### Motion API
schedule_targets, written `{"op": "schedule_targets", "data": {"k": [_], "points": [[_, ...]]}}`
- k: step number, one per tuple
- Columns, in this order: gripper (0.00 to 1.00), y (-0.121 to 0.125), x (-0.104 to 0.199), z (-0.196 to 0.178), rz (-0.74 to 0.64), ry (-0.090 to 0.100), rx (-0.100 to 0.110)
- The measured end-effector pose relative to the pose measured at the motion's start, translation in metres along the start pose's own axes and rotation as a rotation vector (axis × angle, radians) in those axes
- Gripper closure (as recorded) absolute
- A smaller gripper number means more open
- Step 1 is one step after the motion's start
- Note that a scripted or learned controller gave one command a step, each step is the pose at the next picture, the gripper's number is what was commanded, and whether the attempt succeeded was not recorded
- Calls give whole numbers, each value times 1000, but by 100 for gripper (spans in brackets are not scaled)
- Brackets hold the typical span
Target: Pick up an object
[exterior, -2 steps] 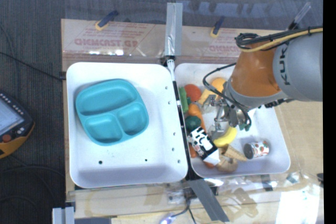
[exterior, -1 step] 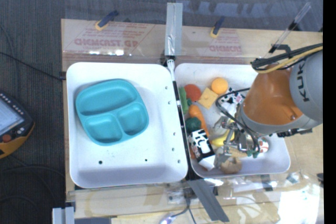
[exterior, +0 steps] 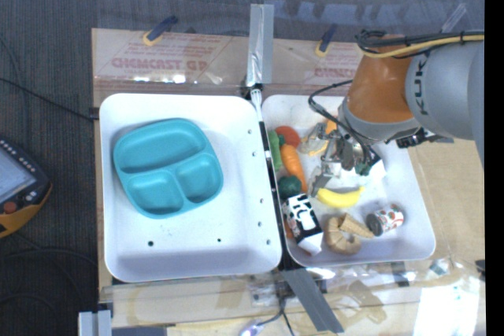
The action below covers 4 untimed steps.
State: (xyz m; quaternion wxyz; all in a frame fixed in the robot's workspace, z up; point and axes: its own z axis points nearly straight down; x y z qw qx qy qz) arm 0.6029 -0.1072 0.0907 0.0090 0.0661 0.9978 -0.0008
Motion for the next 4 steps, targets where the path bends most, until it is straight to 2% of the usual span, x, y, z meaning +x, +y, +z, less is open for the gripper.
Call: {"op": "schedule_targets", "data": {"k": [1,2,3,4], "points": [[0,-20,91,-2,44,7,1],[0,-15,66,-1,44,8,1],[0,-20,-26,1,60,2,0],[0,-19,35,0,144,5,-1]]}}
